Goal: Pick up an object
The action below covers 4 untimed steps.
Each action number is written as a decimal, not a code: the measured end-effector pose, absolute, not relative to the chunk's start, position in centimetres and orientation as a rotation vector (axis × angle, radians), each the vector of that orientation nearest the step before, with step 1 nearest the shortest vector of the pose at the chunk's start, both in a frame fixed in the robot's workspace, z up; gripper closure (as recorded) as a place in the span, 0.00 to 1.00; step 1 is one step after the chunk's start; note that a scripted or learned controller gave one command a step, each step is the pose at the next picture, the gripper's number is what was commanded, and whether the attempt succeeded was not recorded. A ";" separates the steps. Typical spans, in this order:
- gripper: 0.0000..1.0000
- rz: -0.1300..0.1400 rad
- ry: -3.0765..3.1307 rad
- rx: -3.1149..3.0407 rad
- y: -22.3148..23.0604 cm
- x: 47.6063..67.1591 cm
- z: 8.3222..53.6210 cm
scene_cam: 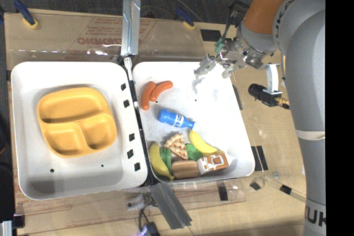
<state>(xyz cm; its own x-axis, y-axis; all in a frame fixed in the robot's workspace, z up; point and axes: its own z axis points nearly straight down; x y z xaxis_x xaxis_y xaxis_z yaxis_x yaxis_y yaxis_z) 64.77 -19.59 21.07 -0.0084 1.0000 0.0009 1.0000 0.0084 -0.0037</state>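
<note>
bins (238, 119): smooth white plastic, faintly glossy
divided tray (74, 119): matt yellow plastic
worktop (271, 135): pale wood look
tool (213, 66): bare shiny metal
bottle (176, 119): glossy blue plastic

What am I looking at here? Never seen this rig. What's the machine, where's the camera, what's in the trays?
One fixed camera looks down at a slant on a bench. The grey machine on the right is a robot arm with an orange band above its wrist. Its gripper hangs over the upper edge of the right bin, and nothing shows between its jaws.

The left bin holds a yellow divided tray. The right bin holds toy food: orange sausages near the top, a blue bottle in the middle, and a pile at the bottom with bananas, a waffle piece and a small carton.

The job is to pick up one item.
</note>
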 end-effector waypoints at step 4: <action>0.00 0.002 -2.657 -1.670 -9.7 57.8 9.1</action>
<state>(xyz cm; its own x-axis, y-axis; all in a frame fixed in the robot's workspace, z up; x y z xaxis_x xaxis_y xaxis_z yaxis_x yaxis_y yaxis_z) 57.82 -9.68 9.13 -0.4336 0.9011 0.0025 0.9011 0.4336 -0.0028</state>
